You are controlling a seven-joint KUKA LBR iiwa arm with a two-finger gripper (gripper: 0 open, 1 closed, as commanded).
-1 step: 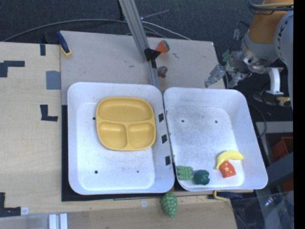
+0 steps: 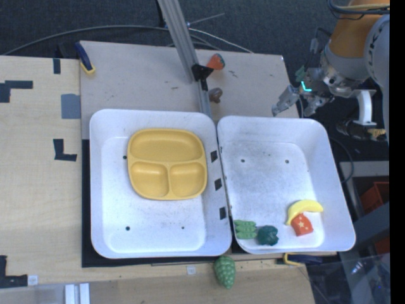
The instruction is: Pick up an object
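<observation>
Hand (image 2: 292,101) above the right bin's (image 2: 329,145) far right corner, fingers apart and holding nothing, banana (image 2: 305,208), red piece (image 2: 302,225) and two green pieces (image 2: 257,232) in that bin's near end, yellow divided plate (image 2: 168,163) in left bin (image 2: 101,189), no legible writing.

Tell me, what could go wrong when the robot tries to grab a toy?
The yellow banana-shaped toy and small red toy touch, so the gripper might nudge both and hold neither. The two green toys sit against the right white bin's near wall, which could block a finger.
</observation>
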